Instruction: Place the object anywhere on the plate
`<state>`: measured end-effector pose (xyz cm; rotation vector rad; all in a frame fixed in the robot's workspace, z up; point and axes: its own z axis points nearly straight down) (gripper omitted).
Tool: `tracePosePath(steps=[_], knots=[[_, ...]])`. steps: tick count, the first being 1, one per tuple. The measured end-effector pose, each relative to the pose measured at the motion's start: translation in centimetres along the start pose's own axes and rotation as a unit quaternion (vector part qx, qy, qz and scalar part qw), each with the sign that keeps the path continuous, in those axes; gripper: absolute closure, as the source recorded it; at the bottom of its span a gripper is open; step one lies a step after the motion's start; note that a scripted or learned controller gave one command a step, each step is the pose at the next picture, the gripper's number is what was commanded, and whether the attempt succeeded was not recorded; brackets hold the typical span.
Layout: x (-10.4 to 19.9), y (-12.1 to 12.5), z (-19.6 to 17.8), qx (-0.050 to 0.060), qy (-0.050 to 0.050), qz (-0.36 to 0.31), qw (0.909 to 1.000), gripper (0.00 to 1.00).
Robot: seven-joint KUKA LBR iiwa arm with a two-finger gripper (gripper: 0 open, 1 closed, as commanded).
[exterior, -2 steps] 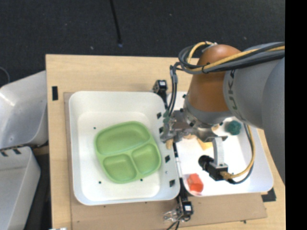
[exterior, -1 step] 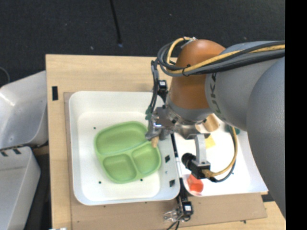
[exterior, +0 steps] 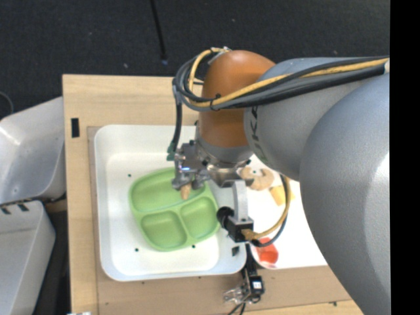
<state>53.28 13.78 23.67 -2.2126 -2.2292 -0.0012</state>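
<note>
A green divided plate (exterior: 172, 215) lies in the left white bin (exterior: 115, 195). My gripper (exterior: 186, 181) hangs over the plate's upper right compartment, under the orange wrist band. A small tan object (exterior: 186, 191) pokes out from between the fingertips, just above the plate's surface, and the gripper is shut on it. The arm's bulk hides the plate's far right rim.
The right bin (exterior: 295, 254) holds a beige item (exterior: 257, 177), a yellow item (exterior: 279, 193) and a red-orange item (exterior: 266, 255), partly under the arm. Cables loop around the wrist. Wooden bench edge runs along the left and front.
</note>
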Motion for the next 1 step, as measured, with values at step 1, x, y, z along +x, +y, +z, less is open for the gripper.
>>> tracePosePath(steps=[1], knots=[[-0.30,-0.03,-0.02,0.001,-0.001,0.002,1.0000,0.00]])
